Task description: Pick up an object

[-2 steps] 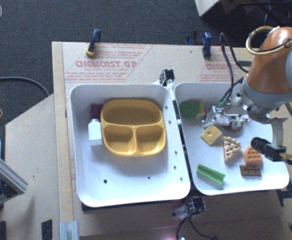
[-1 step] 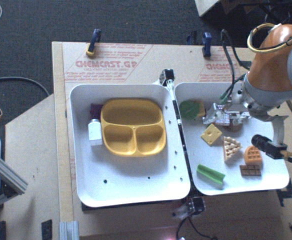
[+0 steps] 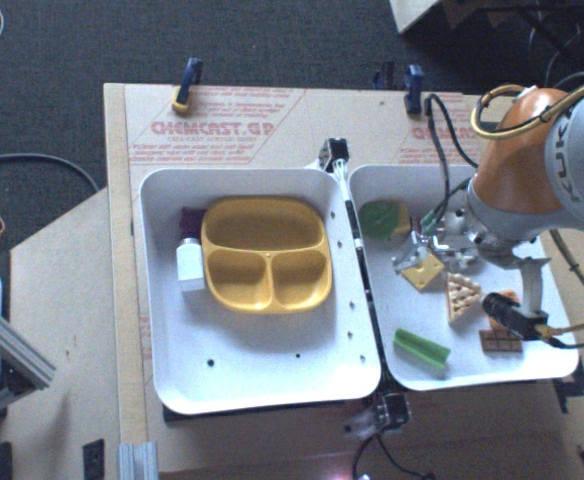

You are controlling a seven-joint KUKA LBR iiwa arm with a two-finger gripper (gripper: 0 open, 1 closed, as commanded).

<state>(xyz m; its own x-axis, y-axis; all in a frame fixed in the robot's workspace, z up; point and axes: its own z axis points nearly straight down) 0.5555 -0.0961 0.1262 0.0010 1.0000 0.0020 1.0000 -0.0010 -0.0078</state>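
While jaws (image 3: 413, 256) hover, state unclear, yellow block (image 3: 424, 272) lies just below.

A mustard-yellow divided tray (image 3: 265, 253) fills the white left bin (image 3: 172, 368); beside that tray, a small white bottle (image 3: 190, 264). Right of it: green block (image 3: 421, 350), tan lattice-patterned triangle (image 3: 461, 295).

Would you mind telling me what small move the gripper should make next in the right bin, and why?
Probably a short descent. The gripper hangs over the yellow block in the right bin, with nothing visibly between its fingers. That block is the nearest thing beneath it; the green bar and tan triangle lie farther off.
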